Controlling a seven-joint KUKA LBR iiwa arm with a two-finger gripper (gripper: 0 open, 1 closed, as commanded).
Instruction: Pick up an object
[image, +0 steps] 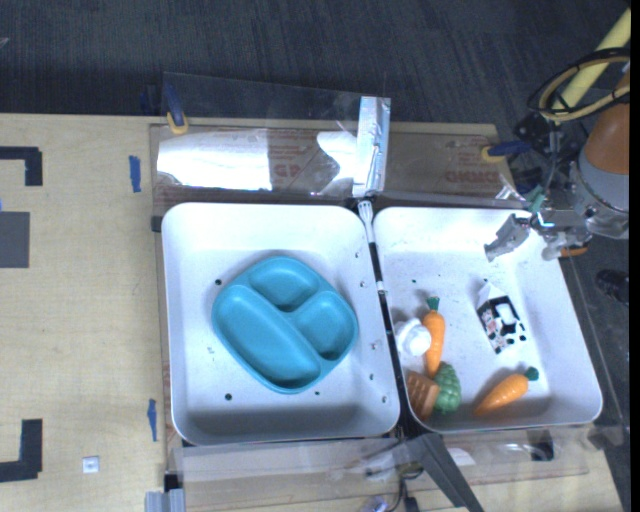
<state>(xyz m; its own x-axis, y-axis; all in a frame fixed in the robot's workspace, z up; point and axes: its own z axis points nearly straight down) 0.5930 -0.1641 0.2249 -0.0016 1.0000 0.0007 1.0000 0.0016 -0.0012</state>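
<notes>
Nothing is picked up yet, I think: my grey two-finger gripper (522, 233) hangs wide and empty at the frame's upper right, above the black-and-white toy cow (499, 321) lying mid-right.

And there's the arm (606, 170) at the right edge: grey casing, an orange band (610, 145) capping the wrist, yellow and black cables (580, 85) looping above it. The end effector (520, 232) is pale grey metal, with small teal flecks on the mount.
</notes>
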